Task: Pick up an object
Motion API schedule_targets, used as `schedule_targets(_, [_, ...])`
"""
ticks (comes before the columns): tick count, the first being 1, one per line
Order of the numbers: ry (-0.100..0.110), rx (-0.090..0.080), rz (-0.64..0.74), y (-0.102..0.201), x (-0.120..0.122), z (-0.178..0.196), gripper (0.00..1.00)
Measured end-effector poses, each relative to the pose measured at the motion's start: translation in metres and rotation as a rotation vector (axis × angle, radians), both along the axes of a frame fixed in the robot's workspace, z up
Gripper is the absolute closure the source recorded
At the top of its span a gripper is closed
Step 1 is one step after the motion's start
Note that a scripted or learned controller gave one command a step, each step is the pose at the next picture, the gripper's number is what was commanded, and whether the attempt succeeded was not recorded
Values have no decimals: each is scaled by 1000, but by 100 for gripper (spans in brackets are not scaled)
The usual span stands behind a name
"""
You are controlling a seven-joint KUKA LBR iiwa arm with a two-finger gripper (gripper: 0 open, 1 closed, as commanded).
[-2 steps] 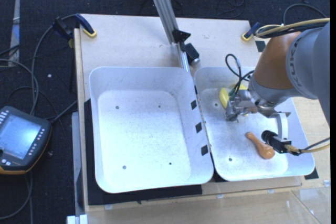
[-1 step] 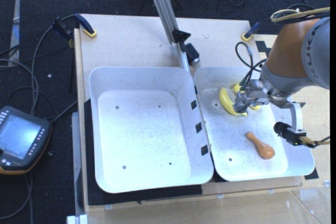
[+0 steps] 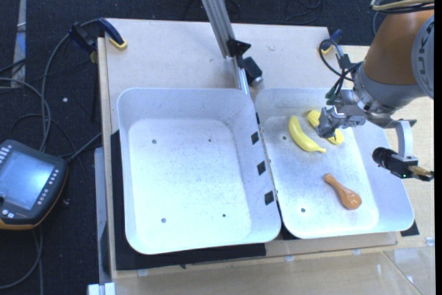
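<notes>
Nearest the camera, along the front of the desk (image 3: 207, 31), the two white bins sat side by side, and the left bin (image 3: 131, 103) showed nothing but its speckled floor. Toward the front of the right bin (image 3: 397, 214) lay an orange-brown wooden piece (image 3: 343, 193), shaped like a small pestle, untouched and well apart from the arm. Farther back in the same bin lay a yellow banana (image 3: 304, 135), and just beside it, partly under the arm's tip, another yellow piece (image 3: 334, 137) whose shape was hard to make out. The hand (image 3: 327, 125) hung right over that second yellow piece, low in the bin and close to it or touching it; whether its jaws stood wide or narrow I could not tell, since the dark tip hid them. Nothing appeared lifted, so by my reading the reach was made but the grasp and the raise were not yet done. Beyond the bins a slanted metal rail (image 3: 215, 7) crossed the desk's back edge.
</notes>
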State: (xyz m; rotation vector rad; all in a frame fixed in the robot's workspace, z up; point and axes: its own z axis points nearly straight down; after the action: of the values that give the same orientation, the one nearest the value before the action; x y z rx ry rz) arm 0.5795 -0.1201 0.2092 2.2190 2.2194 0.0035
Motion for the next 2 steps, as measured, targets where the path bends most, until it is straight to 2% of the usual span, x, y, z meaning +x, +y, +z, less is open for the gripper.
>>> schedule_targets(1, [1,0,0,-4,-7,46,100])
schedule_targets(2, [4,2,5,52,-7,36,100])
